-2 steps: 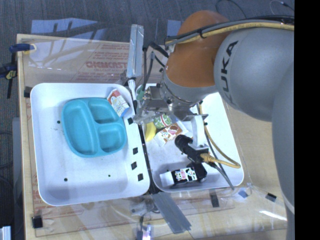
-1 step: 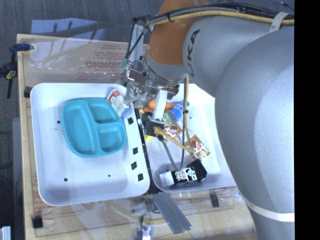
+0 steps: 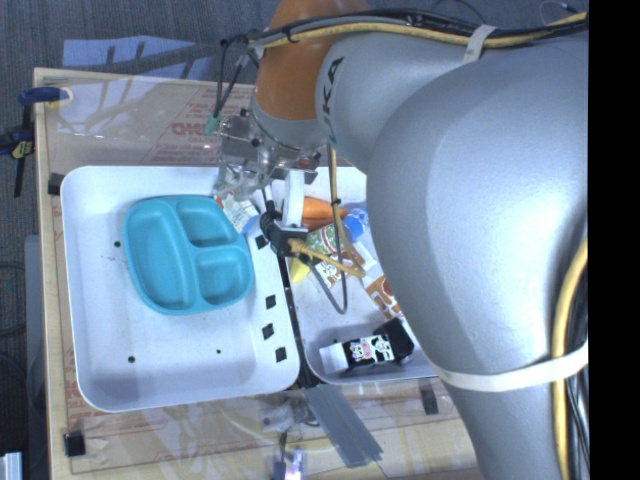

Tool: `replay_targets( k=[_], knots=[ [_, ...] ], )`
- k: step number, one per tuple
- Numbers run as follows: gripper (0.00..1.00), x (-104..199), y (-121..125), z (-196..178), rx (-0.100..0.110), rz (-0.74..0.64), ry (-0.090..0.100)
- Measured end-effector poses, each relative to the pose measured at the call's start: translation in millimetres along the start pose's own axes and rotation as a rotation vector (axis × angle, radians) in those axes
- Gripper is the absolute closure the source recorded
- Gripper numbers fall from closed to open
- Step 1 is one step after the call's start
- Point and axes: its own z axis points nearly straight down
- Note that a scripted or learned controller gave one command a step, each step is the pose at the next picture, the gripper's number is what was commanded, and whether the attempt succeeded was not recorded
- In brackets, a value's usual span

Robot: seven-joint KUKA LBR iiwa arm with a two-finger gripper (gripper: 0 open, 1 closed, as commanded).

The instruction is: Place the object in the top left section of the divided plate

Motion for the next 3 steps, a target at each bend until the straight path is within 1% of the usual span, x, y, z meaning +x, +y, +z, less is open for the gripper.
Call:
replay_targets(
  k=[1, 2, 3],
  knots=[
    [0.00, 0.0, 0.1, -0.2, 0.000, 0.000, 0.000],
    [0.00, 41.3, -40.5, 47.6, 0.002, -0.080, -0.001],
    [0.00, 51.0, -113.5, 126.9, 0.001, -0.168, -0.001]
  ],
)
